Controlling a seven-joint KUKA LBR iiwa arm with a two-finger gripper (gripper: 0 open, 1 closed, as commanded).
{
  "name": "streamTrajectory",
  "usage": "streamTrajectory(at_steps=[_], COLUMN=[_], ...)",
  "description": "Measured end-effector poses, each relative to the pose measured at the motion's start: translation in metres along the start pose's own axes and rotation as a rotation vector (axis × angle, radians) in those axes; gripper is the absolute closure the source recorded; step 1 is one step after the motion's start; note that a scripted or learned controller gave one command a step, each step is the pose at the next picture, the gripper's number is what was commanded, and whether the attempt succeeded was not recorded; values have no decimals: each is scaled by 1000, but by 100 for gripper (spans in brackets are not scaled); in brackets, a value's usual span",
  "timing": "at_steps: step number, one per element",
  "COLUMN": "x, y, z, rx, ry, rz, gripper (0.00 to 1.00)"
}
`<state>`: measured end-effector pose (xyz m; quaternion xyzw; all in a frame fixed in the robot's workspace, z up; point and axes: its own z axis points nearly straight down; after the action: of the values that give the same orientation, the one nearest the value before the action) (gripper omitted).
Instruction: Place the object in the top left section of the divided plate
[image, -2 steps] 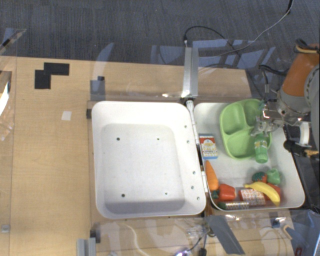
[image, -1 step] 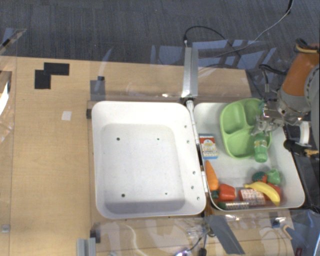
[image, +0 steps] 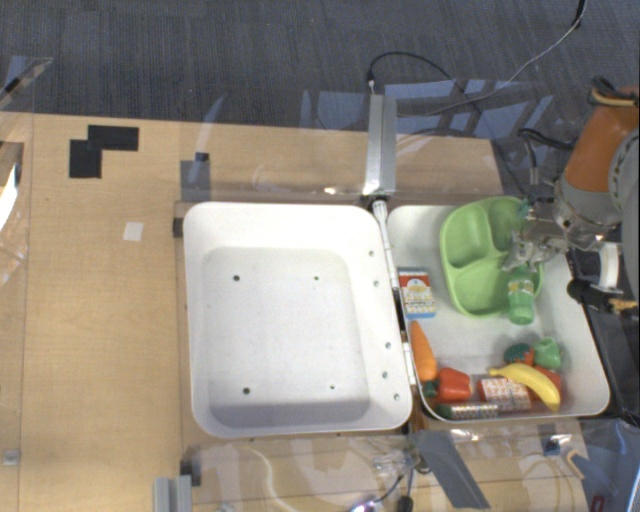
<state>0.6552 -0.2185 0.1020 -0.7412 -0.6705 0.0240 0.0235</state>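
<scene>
A light green divided plate (image: 480, 258) lies in the upper part of the right bin (image: 592, 392). My gripper (image: 524, 252) hangs over the plate's right edge, at the end of the grey arm with its orange band. Directly below the gripper a small green bottle (image: 520, 298) stands over the plate's lower right rim. The bottle's top meets the gripper's tip, and the contact is too small to make out.
The right bin also holds a small red and white carton (image: 415, 293), a carrot (image: 424, 352), a red pepper (image: 453, 383), a banana (image: 532, 381), a green toy vegetable (image: 546, 352) and a flat brown packet (image: 495, 396). The left bin (image: 290, 315) adjoins it.
</scene>
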Motion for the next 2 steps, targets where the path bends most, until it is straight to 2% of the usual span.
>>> streamTrajectory(at_steps=[2], x=[0], y=[0], z=[0], rx=[0], ry=[0], rz=[0], gripper=[0])
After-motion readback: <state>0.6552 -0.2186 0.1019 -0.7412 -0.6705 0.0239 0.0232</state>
